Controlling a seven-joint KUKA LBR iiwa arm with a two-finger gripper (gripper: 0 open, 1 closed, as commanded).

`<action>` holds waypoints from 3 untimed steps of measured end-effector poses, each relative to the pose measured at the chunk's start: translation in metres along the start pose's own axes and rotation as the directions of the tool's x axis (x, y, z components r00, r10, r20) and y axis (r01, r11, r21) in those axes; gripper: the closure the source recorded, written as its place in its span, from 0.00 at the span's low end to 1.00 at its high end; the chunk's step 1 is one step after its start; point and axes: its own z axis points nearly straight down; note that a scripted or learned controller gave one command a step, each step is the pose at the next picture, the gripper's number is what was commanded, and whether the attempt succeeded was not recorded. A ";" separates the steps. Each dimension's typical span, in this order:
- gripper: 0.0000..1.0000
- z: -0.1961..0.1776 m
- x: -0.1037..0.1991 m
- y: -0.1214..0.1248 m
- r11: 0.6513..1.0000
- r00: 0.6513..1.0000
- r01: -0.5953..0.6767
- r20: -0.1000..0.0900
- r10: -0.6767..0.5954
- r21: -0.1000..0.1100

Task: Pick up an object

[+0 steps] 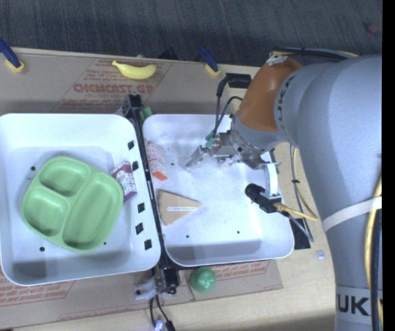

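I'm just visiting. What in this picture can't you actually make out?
- The hand, over the right bin: too small and blurred to tell how it is set.
- The right bin's far right part: covered by the arm.
- The small packet beside the green tray: label too small to read.
- The arm's base: cut off at the bottom edge.

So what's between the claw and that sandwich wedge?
Bare white bin floor. The camera view shows nothing lying between the gripper and the wedge.
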 end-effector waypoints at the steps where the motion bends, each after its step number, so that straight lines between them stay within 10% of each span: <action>1: 1.00 -0.011 0.000 0.001 1.000 1.000 0.003 0.001 -0.003 0.000; 2: 1.00 -0.099 -0.052 -0.096 1.000 1.000 -0.003 0.000 0.003 -0.003; 3: 0.00 -0.098 -0.051 -0.096 1.000 1.000 -0.001 -0.001 0.001 -0.002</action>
